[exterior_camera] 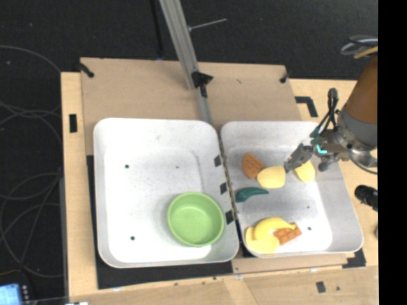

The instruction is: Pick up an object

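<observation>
Here tool [306,161], fingers spread w/ nothing between, sits by smooth rounded yellow pieces [272,176] in rt white bin [337,234].

The arm [362,107] is running off the right edge; the gripper [310,157] is partly covering a yellow piece [306,173] beside it.

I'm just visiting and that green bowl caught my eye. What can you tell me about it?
The green bowl is round, light green and looks like smooth plastic. It sits upright, open side up, with nothing visible inside. It rests on the floor of the left white bin, in the near right corner, close to the wall shared with the other bin. The gripper is over the right bin, well away from it.
</observation>
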Controlling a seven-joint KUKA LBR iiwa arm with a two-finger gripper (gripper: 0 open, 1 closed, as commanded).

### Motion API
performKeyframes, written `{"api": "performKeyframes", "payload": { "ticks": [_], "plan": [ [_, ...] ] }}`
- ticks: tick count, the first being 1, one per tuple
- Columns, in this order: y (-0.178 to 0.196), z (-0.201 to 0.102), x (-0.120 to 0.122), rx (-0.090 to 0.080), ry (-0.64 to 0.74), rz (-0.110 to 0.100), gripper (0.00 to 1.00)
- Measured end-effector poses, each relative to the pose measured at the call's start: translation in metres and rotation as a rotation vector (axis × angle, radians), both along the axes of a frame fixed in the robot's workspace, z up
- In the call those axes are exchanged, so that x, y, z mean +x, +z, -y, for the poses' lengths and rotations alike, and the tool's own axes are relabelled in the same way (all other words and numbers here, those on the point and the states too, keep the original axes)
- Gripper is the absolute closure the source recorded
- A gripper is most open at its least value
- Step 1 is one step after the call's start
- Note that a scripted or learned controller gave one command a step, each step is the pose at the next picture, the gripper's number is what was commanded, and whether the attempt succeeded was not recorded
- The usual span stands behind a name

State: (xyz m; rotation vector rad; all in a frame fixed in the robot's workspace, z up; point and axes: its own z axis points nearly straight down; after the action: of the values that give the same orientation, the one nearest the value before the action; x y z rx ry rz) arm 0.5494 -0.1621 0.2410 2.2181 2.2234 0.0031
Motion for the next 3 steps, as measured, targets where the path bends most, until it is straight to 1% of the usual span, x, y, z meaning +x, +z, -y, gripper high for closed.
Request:
{"api": "performKeyframes", "payload": {
  "ticks": [1, 2, 3],
  "plan": [
    [-0.061, 0.007, -0.003, -0.002, -0.003, -0.007, 0.0],
    [-0.118, 0.015, -0.012, -0.002, -0.004, -0.007, 0.0],
    [-0.141, 0.016, -0.012, -0.003, -0.004, -0.003, 0.0]
  ]
}}
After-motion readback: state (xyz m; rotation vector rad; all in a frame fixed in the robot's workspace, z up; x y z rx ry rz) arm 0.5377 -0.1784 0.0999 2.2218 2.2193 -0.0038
